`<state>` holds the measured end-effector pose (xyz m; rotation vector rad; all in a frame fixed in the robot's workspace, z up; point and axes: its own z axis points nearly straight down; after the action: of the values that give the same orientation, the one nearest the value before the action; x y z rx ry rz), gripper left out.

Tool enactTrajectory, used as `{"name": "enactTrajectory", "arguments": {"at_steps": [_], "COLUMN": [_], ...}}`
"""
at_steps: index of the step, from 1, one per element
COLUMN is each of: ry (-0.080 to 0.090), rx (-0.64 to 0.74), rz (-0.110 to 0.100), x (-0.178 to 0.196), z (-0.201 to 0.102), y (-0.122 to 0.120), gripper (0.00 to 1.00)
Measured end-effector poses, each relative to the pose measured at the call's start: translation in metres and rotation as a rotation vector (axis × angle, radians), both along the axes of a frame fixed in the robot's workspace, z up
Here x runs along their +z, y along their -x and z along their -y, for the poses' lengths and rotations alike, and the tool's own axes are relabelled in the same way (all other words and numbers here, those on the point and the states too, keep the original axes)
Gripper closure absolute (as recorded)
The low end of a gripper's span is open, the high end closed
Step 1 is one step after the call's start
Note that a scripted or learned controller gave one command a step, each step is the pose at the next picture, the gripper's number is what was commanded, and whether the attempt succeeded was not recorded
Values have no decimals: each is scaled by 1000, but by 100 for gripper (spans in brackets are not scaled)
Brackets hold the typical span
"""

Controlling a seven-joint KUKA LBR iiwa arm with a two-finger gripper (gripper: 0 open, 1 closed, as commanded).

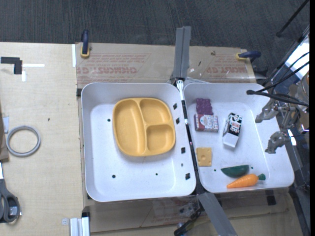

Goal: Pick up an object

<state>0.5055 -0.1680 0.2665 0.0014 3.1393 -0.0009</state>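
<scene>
Gripper at right edge of frame, over right bin; jaws apart, holding nothing. Milk carton lies just left. Carrot lower down.

The cardboard sheet behind the bins bore red lettering — upside down, too small to read; nothing else was legible.

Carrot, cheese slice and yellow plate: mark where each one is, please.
Carrot [243, 181], camera view, middle of its orange body.
Cheese slice [204, 156], camera view, centre of its flat face.
Yellow plate [129, 126], camera view, floor of its large left compartment.
</scene>
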Motion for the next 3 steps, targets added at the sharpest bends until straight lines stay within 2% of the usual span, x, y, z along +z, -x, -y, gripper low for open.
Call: {"name": "enactTrajectory", "arguments": {"at_steps": [1,2,3], "ry": [-1,0,0], "rx": [-163,-563,-880], "rz": [-1,0,1], "x": [-100,-174,-167], "z": [7,-72,-67], "y": [-77,-105,-146], "gripper": [0,0,0]}}
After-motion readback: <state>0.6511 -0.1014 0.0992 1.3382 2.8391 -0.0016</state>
